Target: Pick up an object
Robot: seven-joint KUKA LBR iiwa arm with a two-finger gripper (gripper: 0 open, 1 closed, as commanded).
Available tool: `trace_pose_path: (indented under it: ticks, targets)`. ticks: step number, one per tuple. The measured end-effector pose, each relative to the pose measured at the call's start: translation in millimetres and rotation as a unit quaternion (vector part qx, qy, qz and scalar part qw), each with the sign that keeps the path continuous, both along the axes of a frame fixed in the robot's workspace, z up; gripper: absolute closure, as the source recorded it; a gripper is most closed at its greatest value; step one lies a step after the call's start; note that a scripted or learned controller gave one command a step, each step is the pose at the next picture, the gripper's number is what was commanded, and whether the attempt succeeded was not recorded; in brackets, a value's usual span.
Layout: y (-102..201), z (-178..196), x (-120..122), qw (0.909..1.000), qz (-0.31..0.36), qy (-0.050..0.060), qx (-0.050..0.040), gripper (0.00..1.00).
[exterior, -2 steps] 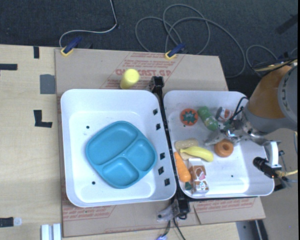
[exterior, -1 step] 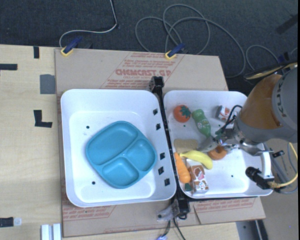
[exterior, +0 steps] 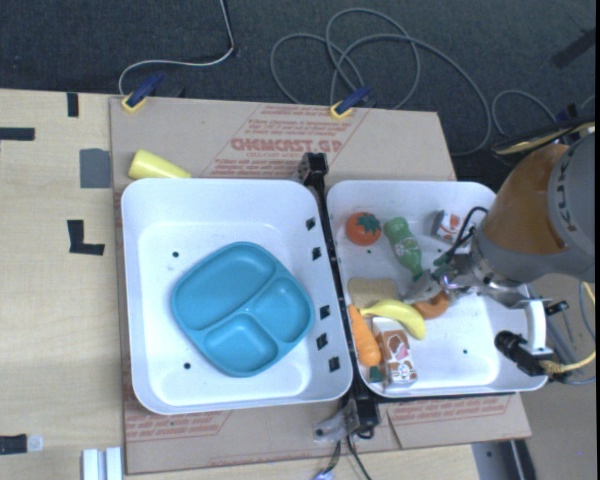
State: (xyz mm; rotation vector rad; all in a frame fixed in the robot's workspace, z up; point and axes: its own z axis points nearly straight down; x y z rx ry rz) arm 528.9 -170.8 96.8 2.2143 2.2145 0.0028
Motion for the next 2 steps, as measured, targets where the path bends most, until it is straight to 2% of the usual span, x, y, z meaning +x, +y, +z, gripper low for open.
trace_pose_path:
  ticks: [1, 2]
  targets:
    - [42.3, 99.3, 27.1, 1.0000, 0.001, 0.003, 0.0027, 1.00]
    - [116.2, 100.2, 20.6, 1.0000, 0.001, 0.005, 0.0033, 1.00]
